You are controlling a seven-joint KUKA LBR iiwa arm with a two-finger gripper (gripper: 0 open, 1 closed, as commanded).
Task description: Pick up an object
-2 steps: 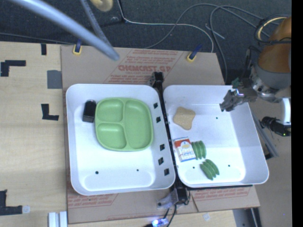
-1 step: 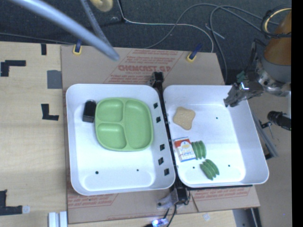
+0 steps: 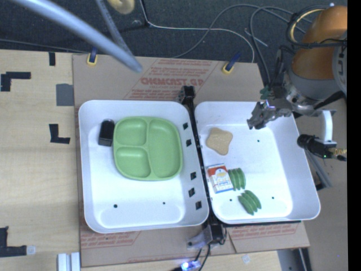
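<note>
At the near edge, cardboard point(image 3: 265, 243) lies under the two bins on the wooden worktop point(image 3: 34, 174), and a small clamp point(image 3: 207, 237) sits at the seam between them.

In the right bin point(image 3: 293, 185), nearest the front, lies a green pod point(image 3: 249, 201), tilted. Just behind it is a second green pod point(image 3: 238, 178), touching or nearly touching the right side of a small red-and-white box point(image 3: 220, 179). Farther back, near the divider, a tan bread-shaped piece point(image 3: 219, 140) lies apart from the box.

The left bin point(image 3: 96, 196) holds a green tray point(image 3: 149, 148) with three compartments, lying flat in its middle. A small black block point(image 3: 106, 132) sits just beside the tray's left edge, close to or touching it.

At the far right corner of the right bin, the claw point(image 3: 259, 119) hangs over the bin's back part, well apart from the bread piece and the pods. It looks dark and bunched; whether it is wide or narrow I cannot tell, and nothing shows between its tips. Behind it rises the grey arm with its orange band point(image 3: 324, 38).

Beyond the bins, cardboard with red print point(image 3: 169, 78) runs to a dark backdrop, where thin cables point(image 3: 225, 21) trail. A blurred grey bar point(image 3: 67, 21) crosses the upper left.
</note>
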